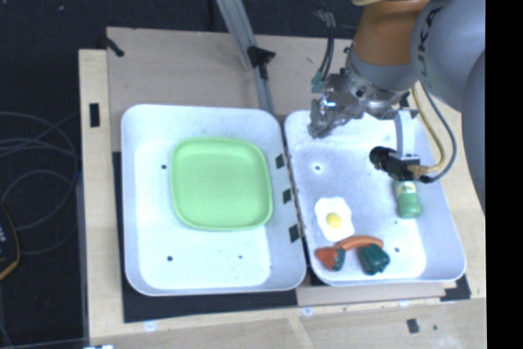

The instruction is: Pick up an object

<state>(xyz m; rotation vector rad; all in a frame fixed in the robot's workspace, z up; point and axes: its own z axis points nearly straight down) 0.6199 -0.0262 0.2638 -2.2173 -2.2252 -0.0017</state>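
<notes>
I see the arm bent in from the right, wrist tipped down, gripper (320,125) low over the right bin's (441,253) far-left corner; whether it is open I cannot tell. Nearest the camera from it lie a fried egg (333,218), sausage (358,242) and green bottle (407,200).

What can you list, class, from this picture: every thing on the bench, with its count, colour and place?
Shallow plastic bins: two, white, side by side on the bench.
Square plate: one, pale green, middle of the left bin.
Toy fried egg: one, white with yellow yolk, right bin.
Toy sausage: one, orange-red, below the egg.
Small teal block: one, beside the sausage.
Small green object: one, right bin's right side.
Gripper: one, grey metal, over the right bin's upper left corner.
</notes>
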